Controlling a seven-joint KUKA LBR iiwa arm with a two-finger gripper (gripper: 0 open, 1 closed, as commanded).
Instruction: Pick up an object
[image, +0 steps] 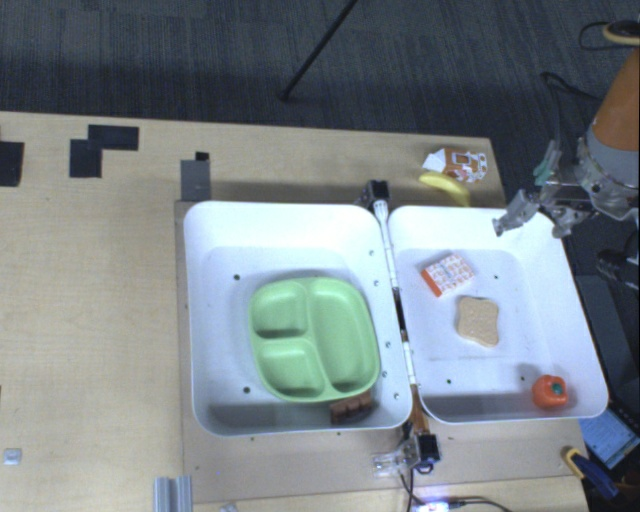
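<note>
The right bin (580, 330) holds three loose things: an orange-and-white patterned packet (447, 272) near its back, a tan slice of bread (478, 321) in the middle, and a small red-orange fruit (550, 392) in the front right corner. My gripper (534, 216) hangs over the bin's back right corner, up and to the right of the packet. It is open with nothing between its fingers. The grey arm with its orange band comes in from the right edge.
The left bin (215, 300) holds a green divided plate (313, 338), with a small brown object (350, 408) against its front wall. On the bench behind the right bin lie a yellow banana (444, 185) and a small printed packet (460, 162).
</note>
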